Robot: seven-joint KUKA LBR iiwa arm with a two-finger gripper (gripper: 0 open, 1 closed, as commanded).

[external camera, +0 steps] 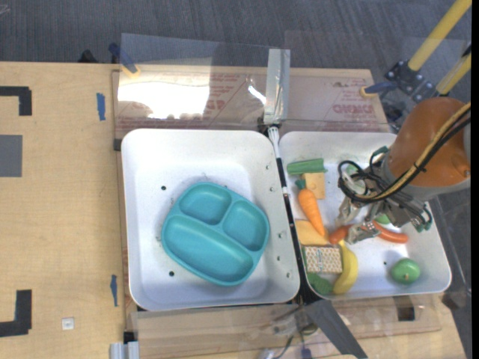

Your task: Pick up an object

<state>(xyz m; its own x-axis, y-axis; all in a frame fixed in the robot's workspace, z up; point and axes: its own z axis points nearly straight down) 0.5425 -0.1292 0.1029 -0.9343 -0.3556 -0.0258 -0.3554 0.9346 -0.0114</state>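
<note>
1. the gripper (358, 226) is low inside the right bin (438, 264), and i cannot tell if its fingers are open or closed (cables and metal parts hide them).
2. around it lie toy foods: a carrot (310, 209) to its left, a banana (347, 270) below, a green apple (405, 271) near the right corner.
3. the left bin (146, 200) has a teal divided plate (215, 232).

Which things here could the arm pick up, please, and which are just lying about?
Job:
claw
carrot
banana
green apple
cracker
right bin

Lying about:
teal divided plate
left bin
clear plastic sheet
</note>
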